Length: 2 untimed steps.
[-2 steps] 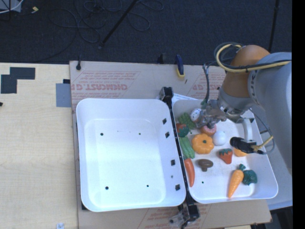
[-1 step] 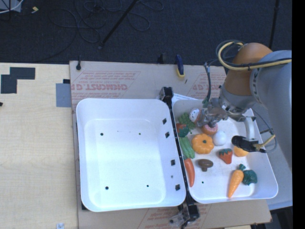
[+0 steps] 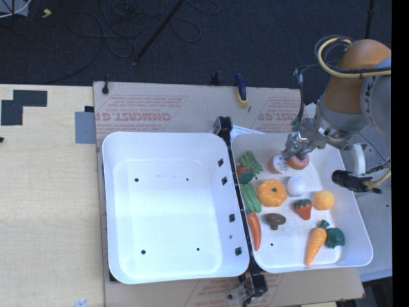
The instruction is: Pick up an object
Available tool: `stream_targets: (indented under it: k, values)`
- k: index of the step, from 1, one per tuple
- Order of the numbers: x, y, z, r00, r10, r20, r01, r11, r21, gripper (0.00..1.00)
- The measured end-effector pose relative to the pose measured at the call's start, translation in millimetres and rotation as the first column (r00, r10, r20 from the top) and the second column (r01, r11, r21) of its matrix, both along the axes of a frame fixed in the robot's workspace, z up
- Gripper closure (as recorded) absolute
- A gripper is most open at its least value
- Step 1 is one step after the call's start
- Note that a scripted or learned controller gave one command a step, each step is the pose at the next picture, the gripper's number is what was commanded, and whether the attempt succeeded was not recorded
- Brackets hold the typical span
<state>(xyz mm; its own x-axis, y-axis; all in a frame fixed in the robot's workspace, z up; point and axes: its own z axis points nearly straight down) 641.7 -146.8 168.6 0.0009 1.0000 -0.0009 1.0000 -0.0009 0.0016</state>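
Two white bins side by side on the bench, and no pick completed yet by the look of it. Biggest first: left bin [image 3: 121, 171] bare white floor, just a few dark dots. Right bin [image 3: 358, 235] crowded with toy food. Largest piece, orange pumpkin [image 3: 271, 192] near the middle; then green leafy vegetable [image 3: 250, 164] against the divider, long red-orange pepper [image 3: 255, 230] lower down the same wall, carrot [image 3: 314, 244] at the near edge, broccoli [image 3: 334, 236] just beside it. Smaller still: orange ball [image 3: 324, 200], white egg [image 3: 295, 185], strawberry [image 3: 303, 208], brown mushroom [image 3: 275, 220]. Up at the far end, gripper [image 3: 296, 151] down right over a small pinkish-red round piece [image 3: 298, 162], touching or very nearly. Impossible to judge the grip from this angle. Likely mid-attempt: securing and lifting left to do.
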Motion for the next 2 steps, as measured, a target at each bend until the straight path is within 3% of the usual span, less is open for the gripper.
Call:
stream_targets:
  k: [1,2]
  values:
    - [3,32,-38,1.000,0.001,0.006,-0.001,1.000,-0.002,1.00]
    - [2,37,20,1.000,0.002,-0.001,-0.002,1.000,0.001,1.00]
